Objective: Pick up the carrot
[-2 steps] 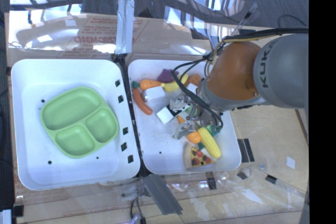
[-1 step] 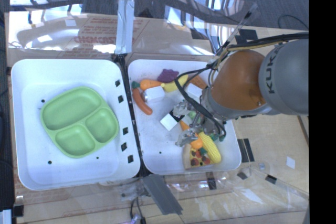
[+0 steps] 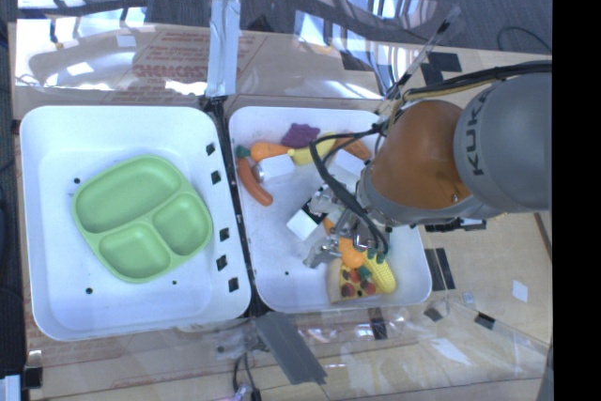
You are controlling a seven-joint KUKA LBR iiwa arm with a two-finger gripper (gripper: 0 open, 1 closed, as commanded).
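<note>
A bench (image 3: 441,347) with a pale, glossy top carries two shallow white bins side by side — the left bin (image 3: 42,202) and the right bin (image 3: 282,296), their inner walls almost touching. Behind them lies flattened brown cardboard (image 3: 178,61) with red print, crossed by a strip of grey tape (image 3: 222,42).
</note>
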